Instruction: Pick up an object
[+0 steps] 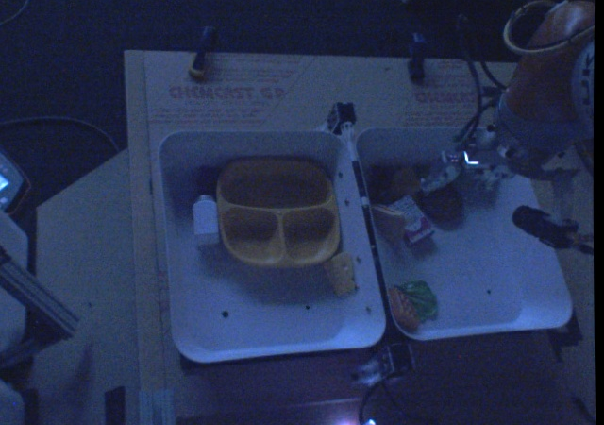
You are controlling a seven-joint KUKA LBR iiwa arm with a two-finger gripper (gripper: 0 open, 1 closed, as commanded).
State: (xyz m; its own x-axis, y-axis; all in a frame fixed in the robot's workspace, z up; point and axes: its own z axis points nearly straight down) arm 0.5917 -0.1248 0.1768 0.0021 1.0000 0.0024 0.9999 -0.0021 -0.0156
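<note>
- The room is dark; a pale bench holds two white bins.
- The left bin has a yellow divided plate.
- The right bin has small things at 9 o'clock.
- The gripper hangs at its 12 o'clock; I cannot tell its state.
- The small carton looks light and stiff; pinch its flat sides.
- The green packet at 7 o'clock looks soft and crinkly.

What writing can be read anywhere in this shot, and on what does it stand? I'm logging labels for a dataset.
Reddish heading on the board behind the left bin, at: blurred, not readable for sure.
Second reddish heading behind the right bin, at: partly hidden by the arm, unreadable.
Fine print under both headings: too small.
Small carton in the right bin: print too blurred.
</note>
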